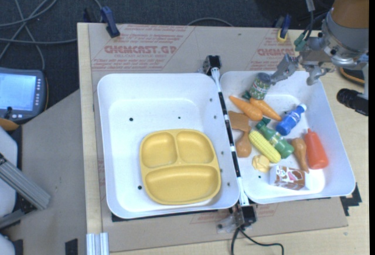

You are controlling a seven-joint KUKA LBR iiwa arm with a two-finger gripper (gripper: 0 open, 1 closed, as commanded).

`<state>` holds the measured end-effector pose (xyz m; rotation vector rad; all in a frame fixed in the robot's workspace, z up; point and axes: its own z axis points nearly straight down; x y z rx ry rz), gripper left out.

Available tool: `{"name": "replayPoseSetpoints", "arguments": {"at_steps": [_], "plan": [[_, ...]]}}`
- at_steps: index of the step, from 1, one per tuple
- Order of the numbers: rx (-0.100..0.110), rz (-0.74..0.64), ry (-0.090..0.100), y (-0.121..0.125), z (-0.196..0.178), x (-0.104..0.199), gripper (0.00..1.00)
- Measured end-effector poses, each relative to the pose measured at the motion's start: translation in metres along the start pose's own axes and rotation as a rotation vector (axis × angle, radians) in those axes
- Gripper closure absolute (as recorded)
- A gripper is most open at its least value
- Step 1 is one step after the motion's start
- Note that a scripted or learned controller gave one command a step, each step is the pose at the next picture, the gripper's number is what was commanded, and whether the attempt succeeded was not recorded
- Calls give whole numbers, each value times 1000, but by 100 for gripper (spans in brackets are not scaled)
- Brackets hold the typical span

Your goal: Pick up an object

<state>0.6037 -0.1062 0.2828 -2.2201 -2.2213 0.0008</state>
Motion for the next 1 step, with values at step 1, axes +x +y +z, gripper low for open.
{"name": "replayPoseSetpoints", "arguments": {"at_steps": [1], "plan": [[16, 3, 3, -40, 143, -4, 0]]}}
